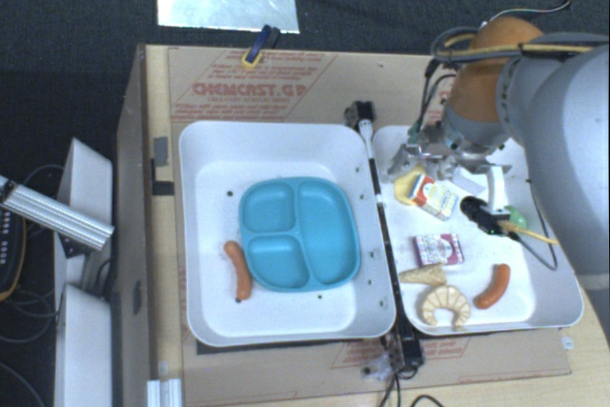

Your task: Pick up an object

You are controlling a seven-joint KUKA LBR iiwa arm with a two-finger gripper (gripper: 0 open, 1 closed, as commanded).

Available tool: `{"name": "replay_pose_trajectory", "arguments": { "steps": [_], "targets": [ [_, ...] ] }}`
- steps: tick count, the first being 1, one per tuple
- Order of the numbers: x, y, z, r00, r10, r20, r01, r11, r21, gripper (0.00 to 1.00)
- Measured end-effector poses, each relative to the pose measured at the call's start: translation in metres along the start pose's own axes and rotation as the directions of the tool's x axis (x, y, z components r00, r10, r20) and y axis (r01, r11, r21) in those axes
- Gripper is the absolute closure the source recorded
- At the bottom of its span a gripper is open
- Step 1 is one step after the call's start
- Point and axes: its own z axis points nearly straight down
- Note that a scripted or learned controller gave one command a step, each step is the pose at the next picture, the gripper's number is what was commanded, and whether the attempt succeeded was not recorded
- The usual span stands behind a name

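Setting: a tabletop is carrying two shallow white bins side by side, seen from above at a slant
Arm: a grey arm with an orange band is reaching in from the right over the far end of the right bin
Pincer: the pincer is hanging low over the right bin's far left corner; from this angle it cannot be told whether it is open or closed, or whether it has hold of anything
Nearest things: a yellow piece is lying just below the pincer, touching a white packet on its right
Rest of right bin: a dark pink packet is sitting near the middle; nearer the camera a pale cone, a croissant and a sausage are lying close together
Left bin: the left bin is holding a blue divided plate, with a second sausage lying just beside the plate's left edge
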Motion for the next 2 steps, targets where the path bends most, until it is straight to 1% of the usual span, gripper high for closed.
{"name": "replay_pose_trajectory", "arguments": {
  "steps": [1, 2],
  "targets": [
    [0.0, 0.001, -0.012, 1.0, -0.003, 0.001, 0.003, 1.0, -0.003, 1.0],
    [-0.026, -0.001, -0.028, 1.0, 0.001, 0.0, -0.001, 1.0, -0.001, 1.0]
  ]
}}
